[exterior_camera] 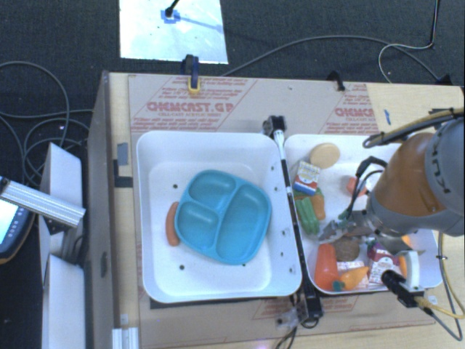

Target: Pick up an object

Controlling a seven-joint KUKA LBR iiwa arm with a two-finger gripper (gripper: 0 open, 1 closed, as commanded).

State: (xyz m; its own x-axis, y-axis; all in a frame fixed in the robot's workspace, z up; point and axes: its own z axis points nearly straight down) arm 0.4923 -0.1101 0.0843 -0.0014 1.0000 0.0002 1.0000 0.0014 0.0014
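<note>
Brown object (347, 248): lower right of frame, directly under gripper (341, 230), among right bin (436, 271) clutter; grip state cannot be told.

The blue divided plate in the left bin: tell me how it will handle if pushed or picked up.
The blue divided plate looks like rigid moulded plastic, so probably stiff and light. Lying flat, it would likely slide, not tip. Its smooth, wide rim may slip from a narrow grip.
</note>
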